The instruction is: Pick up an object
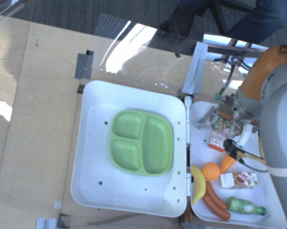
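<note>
My gripper (219,118) hangs low over the far end of the right bin (272,220), under the grey arm with its orange band. Just below it lies a small red and white packet (216,141). Nearer the front of that bin lie an orange ball (210,171), a carrot (227,164), a yellow banana (197,184), a red sausage (216,202), a green bottle (244,207) and a white carton (239,180). Nothing can be seen in the gripper's hold.
The left bin (84,183) holds a green divided plate (143,142). A metal post (195,68) stands at the far end between the bins. The arm's bulk covers the right bin's right side. Clear panels border the bench.
</note>
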Controlling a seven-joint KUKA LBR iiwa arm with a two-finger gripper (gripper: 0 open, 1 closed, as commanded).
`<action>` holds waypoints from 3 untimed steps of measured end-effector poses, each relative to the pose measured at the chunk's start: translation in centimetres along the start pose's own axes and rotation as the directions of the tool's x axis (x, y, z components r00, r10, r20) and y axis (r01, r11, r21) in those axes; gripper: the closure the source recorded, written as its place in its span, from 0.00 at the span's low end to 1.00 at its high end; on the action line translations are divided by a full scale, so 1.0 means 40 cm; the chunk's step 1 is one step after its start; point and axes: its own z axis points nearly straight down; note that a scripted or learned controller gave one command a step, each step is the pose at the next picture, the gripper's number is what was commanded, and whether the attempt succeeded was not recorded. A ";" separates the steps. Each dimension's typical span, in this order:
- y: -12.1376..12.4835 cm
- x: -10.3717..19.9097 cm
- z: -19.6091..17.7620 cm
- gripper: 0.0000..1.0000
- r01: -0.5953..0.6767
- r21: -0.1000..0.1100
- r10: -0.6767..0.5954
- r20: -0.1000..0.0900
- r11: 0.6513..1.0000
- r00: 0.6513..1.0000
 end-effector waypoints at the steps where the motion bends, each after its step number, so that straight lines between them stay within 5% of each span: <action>1: -0.186 -0.250 0.008 0.00 -0.006 -0.056 0.006 0.002 0.998 1.000; 2: 0.015 -0.149 0.016 0.00 -0.030 0.059 0.028 0.026 0.998 0.999; 3: -0.177 -0.145 0.007 0.00 0.294 -0.054 -0.294 0.017 0.954 0.956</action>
